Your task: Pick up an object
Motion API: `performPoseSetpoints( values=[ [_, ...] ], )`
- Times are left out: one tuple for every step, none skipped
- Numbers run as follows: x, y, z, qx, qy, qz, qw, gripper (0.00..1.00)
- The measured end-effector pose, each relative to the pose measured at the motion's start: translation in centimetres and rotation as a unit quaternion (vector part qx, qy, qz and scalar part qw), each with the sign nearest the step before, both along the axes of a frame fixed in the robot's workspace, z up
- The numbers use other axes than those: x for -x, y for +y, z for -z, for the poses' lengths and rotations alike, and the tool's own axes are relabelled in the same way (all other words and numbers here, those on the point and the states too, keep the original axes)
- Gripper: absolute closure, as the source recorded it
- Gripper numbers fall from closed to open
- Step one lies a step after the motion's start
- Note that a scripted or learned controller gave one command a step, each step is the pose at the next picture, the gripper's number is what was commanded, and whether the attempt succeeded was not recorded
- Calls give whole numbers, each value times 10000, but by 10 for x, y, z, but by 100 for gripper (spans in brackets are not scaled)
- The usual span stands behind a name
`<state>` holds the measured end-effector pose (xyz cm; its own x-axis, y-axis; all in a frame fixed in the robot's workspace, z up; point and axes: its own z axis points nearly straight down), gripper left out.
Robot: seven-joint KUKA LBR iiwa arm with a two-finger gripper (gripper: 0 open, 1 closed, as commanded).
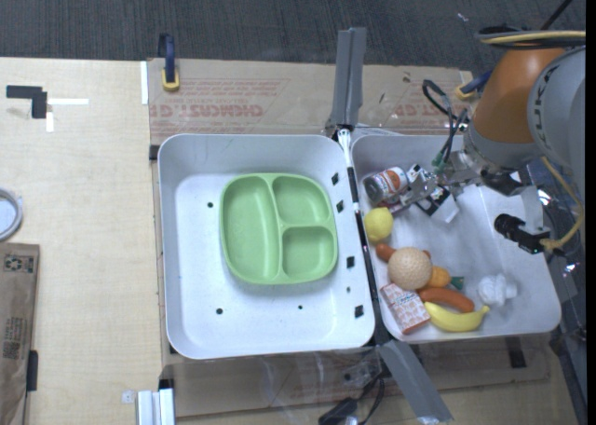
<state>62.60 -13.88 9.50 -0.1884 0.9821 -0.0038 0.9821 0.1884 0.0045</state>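
Mirrored red lettering on cardboard sheet (251, 97), illegible; other labels too small.

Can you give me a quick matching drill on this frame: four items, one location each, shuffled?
Items:
1. green divided plate
2. banana
3. lemon
4. blue-handled clamp

Places:
A. front of the right bin, beside a carrot
B. cardboard behind the left bin
C. middle of the left bin
D. right bin, against the divider wall

Pairs: 1-C, 2-A, 3-D, 4-B
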Motion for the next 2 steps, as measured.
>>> performPoseSetpoints(
  values=[
    [-1,1,-7,-18,6,6,10000,100],
    [5,62,-135,-9,47,-395,9992,100]
  ],
)
